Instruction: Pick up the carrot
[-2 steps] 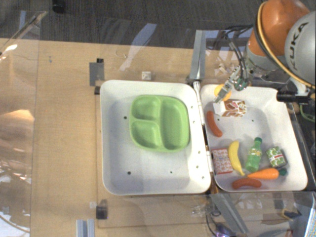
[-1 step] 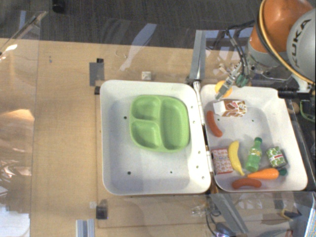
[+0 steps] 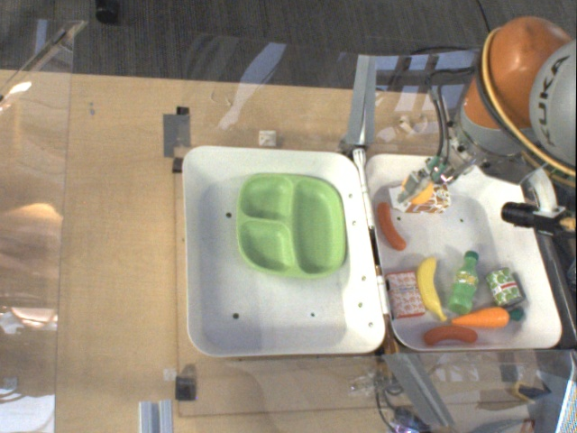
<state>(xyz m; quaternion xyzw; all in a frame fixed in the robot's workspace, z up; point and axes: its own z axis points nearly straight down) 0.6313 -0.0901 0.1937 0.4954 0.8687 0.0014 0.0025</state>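
The carrot (image 3: 483,318), orange with a dark green end, lies flat near the front edge of the right bin (image 3: 532,336). It points left to right, just behind a red sausage (image 3: 450,335). My gripper (image 3: 439,171) hangs over the far left part of the same bin, well away from the carrot. Directly below and to the left of the gripper sits a small orange-and-white carton (image 3: 424,195). I cannot make out whether the gripper touches the carton.
The right bin also holds a second red sausage (image 3: 390,225), a banana (image 3: 430,287), a green bottle (image 3: 464,282), a small can (image 3: 505,287) and a snack packet (image 3: 406,294). A green divided plate (image 3: 293,224) lies in the left bin (image 3: 207,269).
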